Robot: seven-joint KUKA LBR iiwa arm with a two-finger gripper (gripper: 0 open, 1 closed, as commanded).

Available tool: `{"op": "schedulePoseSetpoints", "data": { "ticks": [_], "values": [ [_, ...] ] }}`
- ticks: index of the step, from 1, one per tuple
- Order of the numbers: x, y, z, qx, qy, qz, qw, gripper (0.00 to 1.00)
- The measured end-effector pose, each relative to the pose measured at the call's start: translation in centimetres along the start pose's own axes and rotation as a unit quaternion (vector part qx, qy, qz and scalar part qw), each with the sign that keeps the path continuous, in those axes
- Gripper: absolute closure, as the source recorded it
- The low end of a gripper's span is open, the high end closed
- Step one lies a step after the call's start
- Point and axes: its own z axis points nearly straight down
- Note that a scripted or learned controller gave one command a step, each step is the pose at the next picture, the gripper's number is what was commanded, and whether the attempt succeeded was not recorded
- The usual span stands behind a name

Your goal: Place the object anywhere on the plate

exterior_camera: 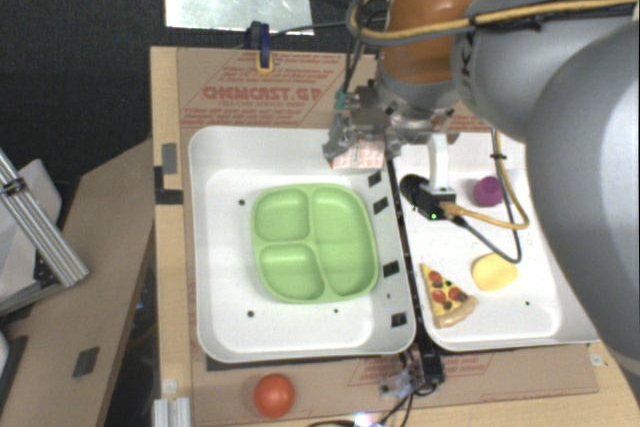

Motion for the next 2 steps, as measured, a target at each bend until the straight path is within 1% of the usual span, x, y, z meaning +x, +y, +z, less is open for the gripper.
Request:
{"op": "schedulePoseSetpoints", "data": {
  "ticks": [1, 2],
  "values": [
    [4.4, -1.52, -0.6, 0.0, 0.0, 0.0, 1.0, 1.0],
    [4.11, -1.45, -0.58, 0.0, 0.0, 0.002, 1.0, 0.0]
  ]
}}
